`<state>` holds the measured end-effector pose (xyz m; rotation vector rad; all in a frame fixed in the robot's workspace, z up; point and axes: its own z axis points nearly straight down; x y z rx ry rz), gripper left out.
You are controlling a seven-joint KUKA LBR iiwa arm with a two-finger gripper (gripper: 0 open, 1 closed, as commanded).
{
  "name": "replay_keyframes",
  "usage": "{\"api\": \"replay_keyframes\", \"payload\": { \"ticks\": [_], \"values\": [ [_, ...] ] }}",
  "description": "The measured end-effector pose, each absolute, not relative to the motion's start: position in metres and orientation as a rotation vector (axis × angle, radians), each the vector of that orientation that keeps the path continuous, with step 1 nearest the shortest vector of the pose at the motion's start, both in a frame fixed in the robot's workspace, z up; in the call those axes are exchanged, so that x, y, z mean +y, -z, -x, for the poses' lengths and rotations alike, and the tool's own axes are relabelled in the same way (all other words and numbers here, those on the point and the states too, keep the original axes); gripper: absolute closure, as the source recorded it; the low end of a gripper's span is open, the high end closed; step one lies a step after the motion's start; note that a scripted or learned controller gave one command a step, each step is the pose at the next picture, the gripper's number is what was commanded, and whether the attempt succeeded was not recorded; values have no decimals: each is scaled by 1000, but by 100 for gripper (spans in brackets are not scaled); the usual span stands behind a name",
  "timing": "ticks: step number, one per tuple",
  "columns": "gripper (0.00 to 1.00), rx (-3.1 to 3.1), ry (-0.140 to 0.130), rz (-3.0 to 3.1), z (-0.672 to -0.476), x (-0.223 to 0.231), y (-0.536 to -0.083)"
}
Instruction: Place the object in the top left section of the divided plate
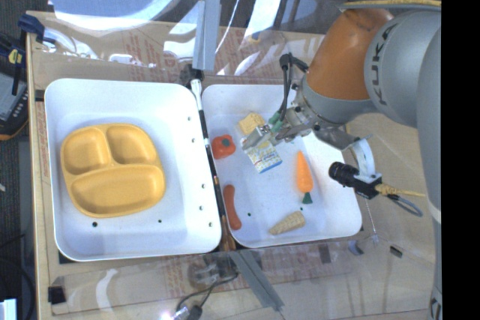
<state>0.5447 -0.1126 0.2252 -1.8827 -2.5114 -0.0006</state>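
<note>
In the camera view, two white bins are seen side by side on the counter (397,236). The left bin (75,236) carries a yellow divided plate (112,168), which lies flat with two small sections at its far side and one long section at its near side. Nothing is seen inside any of the sections.

The right bin (341,217) is taken here as the landmark. Inside it, at the left wall, a red tomato-like toy (223,146) is placed. Nearer to the front left corner of this bin a red sausage-shaped toy (232,206) is lying. Near the front wall a pale cone-shaped toy (289,222) is found, and toward the right part of the bin an orange carrot (303,174) is lying with its green end to the front. In the middle of the bin a small white and blue carton (265,157) is seen, and just behind it a yellow cheese-like piece (251,123).

The grey arm with the orange band comes over the far right corner of this bin. The gripper (264,136) is lowered just above the carton and beside the cheese piece. It cannot be told how far the fingers are open, nor whether anything is held between them.
</note>
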Motion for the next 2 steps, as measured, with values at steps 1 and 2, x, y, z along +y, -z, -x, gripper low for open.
{"api": "replay_keyframes", "payload": {
  "ticks": [1,2],
  "values": [
    [100,-2461,-2,1947,-534,-29,-241],
    [100,-2552,-5,1826,-499,31,-225]
  ]
}}
